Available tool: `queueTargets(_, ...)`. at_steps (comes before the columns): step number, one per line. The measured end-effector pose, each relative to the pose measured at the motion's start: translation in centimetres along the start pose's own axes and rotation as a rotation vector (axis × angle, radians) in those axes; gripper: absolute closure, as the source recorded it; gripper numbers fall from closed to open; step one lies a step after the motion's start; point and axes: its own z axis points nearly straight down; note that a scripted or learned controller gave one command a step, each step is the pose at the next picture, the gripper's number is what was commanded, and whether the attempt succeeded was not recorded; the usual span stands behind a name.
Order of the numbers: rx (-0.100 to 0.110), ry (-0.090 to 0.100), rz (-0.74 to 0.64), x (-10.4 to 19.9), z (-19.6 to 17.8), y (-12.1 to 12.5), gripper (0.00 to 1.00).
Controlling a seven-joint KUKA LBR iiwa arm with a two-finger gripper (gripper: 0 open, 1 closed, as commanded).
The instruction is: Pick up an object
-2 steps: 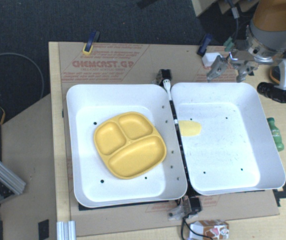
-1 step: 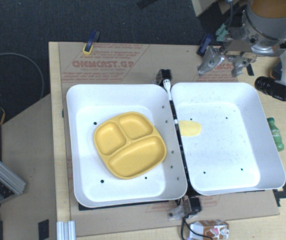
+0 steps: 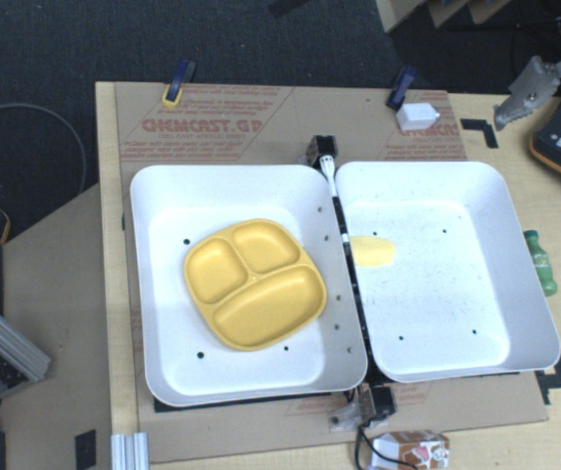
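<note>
A yellow divided plate (image 3: 254, 284) with three compartments lies flat in the middle of the left bin (image 3: 148, 213). A small pale yellow piece (image 3: 371, 252) rests on the floor of the right bin (image 3: 446, 302), close to its left wall and the seam between the two bins. Nothing touches either object.
Both bins sit on a cardboard sheet (image 3: 260, 125) held by clamps at the back (image 3: 177, 81). A white block (image 3: 417, 117) lies behind the right bin, and a green item (image 3: 540, 262) sits outside its right rim. A grey metal piece (image 3: 527, 88) stands at the upper right.
</note>
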Motion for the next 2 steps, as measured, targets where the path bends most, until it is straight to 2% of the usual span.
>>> queueTargets(1, 0.016, 0.000, -0.006, 0.3, 0.0, 0.3, 1.00)
queueTargets(2, 0.034, 0.004, -0.004, 1.3, 11.0, -2.3, 1.00)
